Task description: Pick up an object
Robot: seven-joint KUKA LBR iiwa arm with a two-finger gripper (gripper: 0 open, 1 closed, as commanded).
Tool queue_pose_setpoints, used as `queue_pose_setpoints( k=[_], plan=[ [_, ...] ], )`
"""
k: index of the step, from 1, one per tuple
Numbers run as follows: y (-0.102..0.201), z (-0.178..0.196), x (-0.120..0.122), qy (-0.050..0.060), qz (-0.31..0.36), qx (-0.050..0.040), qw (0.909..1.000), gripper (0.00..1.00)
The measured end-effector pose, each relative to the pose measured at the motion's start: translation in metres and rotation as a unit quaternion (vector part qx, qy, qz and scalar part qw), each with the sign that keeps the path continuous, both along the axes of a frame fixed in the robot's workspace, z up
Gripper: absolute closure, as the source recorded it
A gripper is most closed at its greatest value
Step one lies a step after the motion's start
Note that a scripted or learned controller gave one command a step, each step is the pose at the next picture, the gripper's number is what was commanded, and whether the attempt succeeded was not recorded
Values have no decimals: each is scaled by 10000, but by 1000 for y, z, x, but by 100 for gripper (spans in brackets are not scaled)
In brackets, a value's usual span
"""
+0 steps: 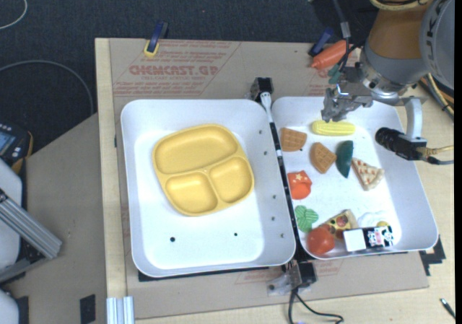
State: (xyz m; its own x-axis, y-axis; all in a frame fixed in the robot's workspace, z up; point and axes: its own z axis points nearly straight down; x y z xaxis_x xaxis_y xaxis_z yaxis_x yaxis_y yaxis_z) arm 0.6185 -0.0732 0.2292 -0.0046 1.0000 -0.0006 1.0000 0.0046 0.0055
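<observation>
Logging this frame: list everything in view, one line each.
Bins: two, white, side by side.
Plate: one, yellow, three compartments, left bin.
Corn: one, yellow, right bin top, under the gripper.
Toy foods: about ten, mixed colours, right bin.
Clamp: one, blue and yellow, bench's top edge.
Arm: one, grey and orange, upper right.
Gripper: one, just above the corn.
</observation>
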Motion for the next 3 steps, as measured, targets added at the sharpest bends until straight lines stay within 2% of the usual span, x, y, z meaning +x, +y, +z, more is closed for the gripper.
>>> queue_pose_setpoints(
  k=[1,2,3],
  plan=[
    [0,-12,42,0,-8,-7,10000,100],
    [0,1,47,4,-13,-7,10000,100],
    [13,0,32,41,-20,3,10000,100]
  ],
)
